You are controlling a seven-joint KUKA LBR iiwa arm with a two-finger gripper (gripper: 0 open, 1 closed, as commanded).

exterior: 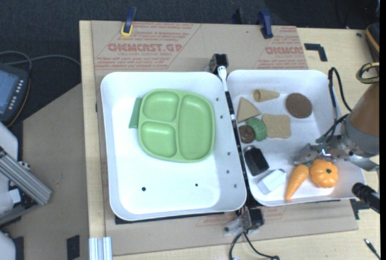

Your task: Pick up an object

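Note:
In the right bin [283, 78], my gripper [318, 155] reaches in from the right and hovers low over the near right part. It sits just above an orange pumpkin-like ball [324, 174] and the top of an orange carrot [296, 180]. Nothing can be seen held in it. Further left lie a black block [256, 160] and a white block [271, 181]. Toward the back are a tan cracker [277, 126], a green cylinder [257, 128], a small brown disc [245, 133], a tan wedge [246, 109], a cone [265, 95] and a brown cookie [298, 105].
The left bin [120, 180] holds a green divided plate [177, 125]. A black cable [333, 93] runs along the right bin's right wall toward the wrist. Blue and yellow clamps [128, 23] grip the bench's far edge.

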